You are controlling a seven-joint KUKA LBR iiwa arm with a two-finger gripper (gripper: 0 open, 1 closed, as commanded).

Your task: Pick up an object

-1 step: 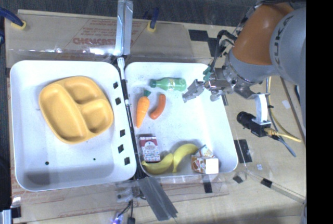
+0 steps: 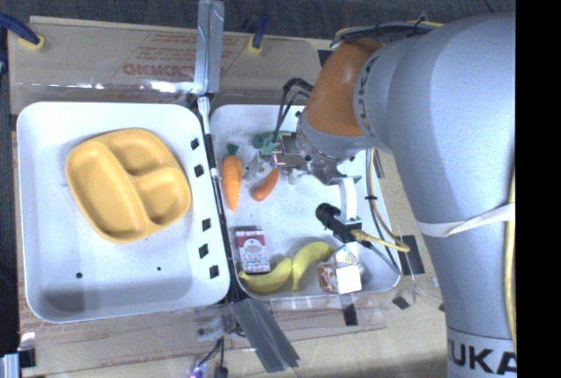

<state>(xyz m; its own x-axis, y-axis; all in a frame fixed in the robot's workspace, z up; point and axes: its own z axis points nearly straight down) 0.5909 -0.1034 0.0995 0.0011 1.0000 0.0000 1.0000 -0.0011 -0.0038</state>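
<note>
Whether the jaws are open or shut cannot be told; the gripper (image 2: 270, 159) is lowered into the right bin (image 2: 382, 275), just above a small orange carrot (image 2: 265, 184), beside a larger carrot (image 2: 231, 181)

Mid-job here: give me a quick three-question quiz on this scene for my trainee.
1. True or false: the yellow tray lies in the right bin.
2. Which item lies nearest the gripper? A) banana B) small carrot C) red box
3. Fill in: the big carrot lies by the right bin's ____ wall.

Key: 1. False, it lies in the left bin. 2. B. 3. Left.
</note>
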